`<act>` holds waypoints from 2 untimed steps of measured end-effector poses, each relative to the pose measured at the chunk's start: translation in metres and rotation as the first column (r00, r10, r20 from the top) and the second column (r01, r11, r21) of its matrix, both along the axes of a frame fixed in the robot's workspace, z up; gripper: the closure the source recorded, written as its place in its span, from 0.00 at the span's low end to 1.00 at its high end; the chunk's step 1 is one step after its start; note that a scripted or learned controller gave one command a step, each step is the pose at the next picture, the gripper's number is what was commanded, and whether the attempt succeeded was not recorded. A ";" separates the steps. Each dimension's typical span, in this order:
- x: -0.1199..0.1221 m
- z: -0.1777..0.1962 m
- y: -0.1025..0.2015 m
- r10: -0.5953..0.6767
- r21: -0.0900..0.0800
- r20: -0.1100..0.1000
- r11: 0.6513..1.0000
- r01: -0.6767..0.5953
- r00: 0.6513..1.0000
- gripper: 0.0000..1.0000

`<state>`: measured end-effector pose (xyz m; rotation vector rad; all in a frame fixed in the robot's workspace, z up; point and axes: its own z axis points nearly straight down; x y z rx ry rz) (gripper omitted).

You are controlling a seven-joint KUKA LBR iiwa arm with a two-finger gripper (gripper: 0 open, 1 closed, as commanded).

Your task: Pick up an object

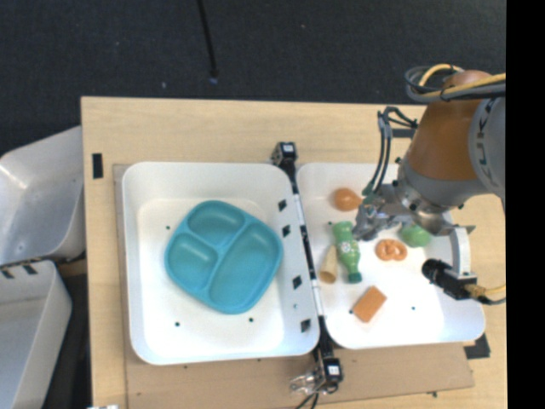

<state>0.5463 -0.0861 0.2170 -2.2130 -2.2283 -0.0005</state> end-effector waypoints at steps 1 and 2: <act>0.007 -0.001 0.057 0.001 0.000 0.002 1.000 -0.001 1.000 1.00; 0.019 0.015 0.104 0.001 0.001 0.002 1.000 -0.001 1.000 1.00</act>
